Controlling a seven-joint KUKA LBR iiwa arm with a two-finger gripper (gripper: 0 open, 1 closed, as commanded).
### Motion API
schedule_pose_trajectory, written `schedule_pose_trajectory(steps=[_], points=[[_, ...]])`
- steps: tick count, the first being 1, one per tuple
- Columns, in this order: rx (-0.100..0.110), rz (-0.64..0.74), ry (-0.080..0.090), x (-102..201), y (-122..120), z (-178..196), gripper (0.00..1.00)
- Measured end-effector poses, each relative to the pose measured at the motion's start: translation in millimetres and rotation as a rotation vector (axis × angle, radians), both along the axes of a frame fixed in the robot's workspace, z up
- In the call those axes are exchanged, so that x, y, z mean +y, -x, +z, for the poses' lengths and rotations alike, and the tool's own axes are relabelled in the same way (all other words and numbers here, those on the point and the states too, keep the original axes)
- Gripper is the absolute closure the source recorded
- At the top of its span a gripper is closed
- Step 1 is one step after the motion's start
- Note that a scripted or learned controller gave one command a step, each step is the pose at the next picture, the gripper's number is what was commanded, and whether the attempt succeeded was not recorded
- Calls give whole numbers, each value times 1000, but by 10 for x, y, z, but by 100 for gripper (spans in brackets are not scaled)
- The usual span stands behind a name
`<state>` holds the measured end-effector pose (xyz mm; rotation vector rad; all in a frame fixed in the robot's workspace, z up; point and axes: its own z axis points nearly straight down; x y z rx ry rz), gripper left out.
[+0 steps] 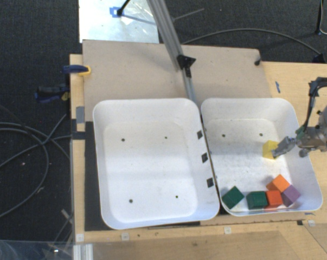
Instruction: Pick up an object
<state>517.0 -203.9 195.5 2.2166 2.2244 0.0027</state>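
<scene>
Nearest the camera: a row of blocks along the near wall of the right bin [250, 110] — dark green block [233, 196], second green block [256, 200], red-orange block [274, 198], orange block [281, 183], purple block [291, 194]. The last four sit touching or just beside one another; the first green one stands slightly apart on the side toward the left bin [147, 110].

Progress: nothing lifted yet, by the look of it. Every block rests on the right bin's floor. Closing on one and raising it is still to do.

Yellow block [270, 149] lies alone, farther from the camera than the row, near the right bin's outer side.

Gripper [287, 144] reaches over the right bin's outer rim, tip just beside the yellow block, possibly touching. Whether it is released or clenched cannot be told at this size.
</scene>
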Motion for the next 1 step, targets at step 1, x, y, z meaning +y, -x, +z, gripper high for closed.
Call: schedule_pose_trajectory(steps=[1], points=[[1, 4, 2, -97, -700, -1091, 0]])
